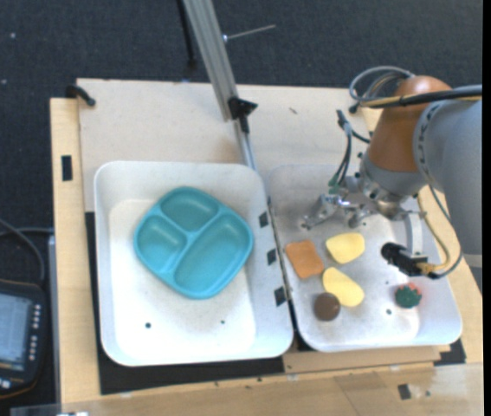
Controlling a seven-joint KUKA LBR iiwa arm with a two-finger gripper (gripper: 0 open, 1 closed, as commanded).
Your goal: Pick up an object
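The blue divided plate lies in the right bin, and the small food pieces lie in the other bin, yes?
Not quite. The camera view shows the blue divided plate in the left bin, not the right one. The small food pieces lie in the other bin, as you wrote.

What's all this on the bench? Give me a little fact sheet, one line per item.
left bin: holds a teal divided plate
right bin: holds five small items
orange square piece: near the bin's left wall
yellow pieces: one beside the orange piece, another just below it
brown round piece: touching the lower yellow piece
green piece: near the right wall
gripper: above the right bin's upper part, holding nothing visible
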